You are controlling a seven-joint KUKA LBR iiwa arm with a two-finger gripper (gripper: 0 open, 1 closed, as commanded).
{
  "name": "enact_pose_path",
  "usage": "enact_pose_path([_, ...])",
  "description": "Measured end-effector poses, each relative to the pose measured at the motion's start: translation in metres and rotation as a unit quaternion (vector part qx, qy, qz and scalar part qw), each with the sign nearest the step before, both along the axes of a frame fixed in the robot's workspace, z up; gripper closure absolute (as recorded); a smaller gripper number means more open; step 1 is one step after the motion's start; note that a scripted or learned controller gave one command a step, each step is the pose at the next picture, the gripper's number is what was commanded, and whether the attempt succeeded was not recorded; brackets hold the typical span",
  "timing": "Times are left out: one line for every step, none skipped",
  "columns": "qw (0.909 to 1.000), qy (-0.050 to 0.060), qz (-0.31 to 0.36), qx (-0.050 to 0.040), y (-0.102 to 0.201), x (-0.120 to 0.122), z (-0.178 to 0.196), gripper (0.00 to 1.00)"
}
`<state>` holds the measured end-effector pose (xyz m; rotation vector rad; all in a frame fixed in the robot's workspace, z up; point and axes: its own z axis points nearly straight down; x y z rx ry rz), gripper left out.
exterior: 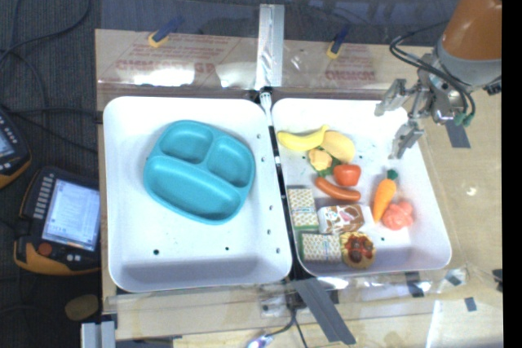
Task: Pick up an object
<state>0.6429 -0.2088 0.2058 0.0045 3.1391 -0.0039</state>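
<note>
The right bin (434, 200) holds a heap of toy food: a banana (298, 140), a yellow lemon (340, 146), a red tomato (347, 174), a sausage (336, 190), a carrot (383, 198) and a pink fruit (398, 215). Small snack packets (303, 208) and a round tart (358, 249) lie at the bin's front. My gripper (400, 121) hangs over the bin's back right corner, above and to the right of the food. Its fingers are spread open with nothing between them.
In the left bin (116, 200) lies a blue divided plate (200, 169). A metal divider (270, 53) stands at the back between the bins. A teach pendant (61, 220) and cables lie on the floor to the left.
</note>
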Motion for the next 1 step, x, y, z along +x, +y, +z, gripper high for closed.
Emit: enact_pose_path([0.9994,-0.001,-0.035,0.0002,-0.0124,-0.0125,-0.1106,0.0])
